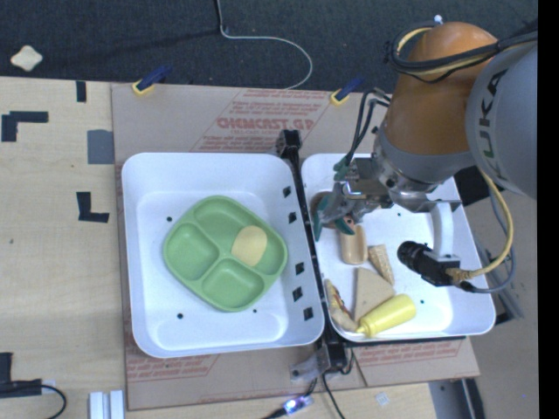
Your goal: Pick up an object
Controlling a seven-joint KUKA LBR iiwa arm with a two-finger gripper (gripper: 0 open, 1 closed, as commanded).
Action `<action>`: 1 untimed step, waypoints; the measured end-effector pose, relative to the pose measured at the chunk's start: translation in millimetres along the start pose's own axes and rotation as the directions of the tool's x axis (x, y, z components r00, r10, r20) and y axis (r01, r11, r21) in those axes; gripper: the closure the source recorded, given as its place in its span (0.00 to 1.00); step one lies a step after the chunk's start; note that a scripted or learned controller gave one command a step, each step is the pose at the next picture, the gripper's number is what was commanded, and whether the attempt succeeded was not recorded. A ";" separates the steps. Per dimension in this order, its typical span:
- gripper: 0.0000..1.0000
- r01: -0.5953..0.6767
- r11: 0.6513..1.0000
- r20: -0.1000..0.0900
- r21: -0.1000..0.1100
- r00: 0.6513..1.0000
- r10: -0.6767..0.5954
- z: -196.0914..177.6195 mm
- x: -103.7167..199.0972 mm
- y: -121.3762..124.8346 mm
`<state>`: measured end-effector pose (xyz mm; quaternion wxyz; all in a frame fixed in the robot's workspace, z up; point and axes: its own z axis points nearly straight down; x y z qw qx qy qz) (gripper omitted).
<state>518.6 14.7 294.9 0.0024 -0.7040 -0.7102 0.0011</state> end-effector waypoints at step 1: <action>1.00 -0.004 1.000 0.000 -0.015 1.000 0.004 -118.5 9.1 -13.6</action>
